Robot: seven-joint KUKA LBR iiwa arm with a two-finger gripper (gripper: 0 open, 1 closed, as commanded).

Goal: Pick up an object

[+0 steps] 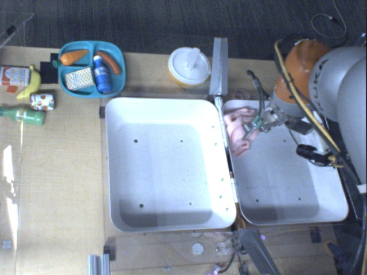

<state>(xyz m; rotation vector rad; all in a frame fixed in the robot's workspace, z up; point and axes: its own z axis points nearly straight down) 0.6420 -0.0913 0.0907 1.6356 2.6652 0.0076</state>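
Note:
A crumpled pink cloth [236, 129] lies in the far left corner of the right bin [287, 193], against the divider. My gripper [253, 127] reaches in from the right and sits low at the cloth's right edge, touching or nearly touching it. The grey arm with its orange band [301, 62] fills the upper right. The fingertips are small and dark against the cloth.
The left bin [166, 165] lies beside the right one, with a metal divider bar [218, 67] at the back between them. A white lidded cup [189, 66], a blue tray of toy food [92, 69], and small toys [26, 99] sit on the bench outside the bins.

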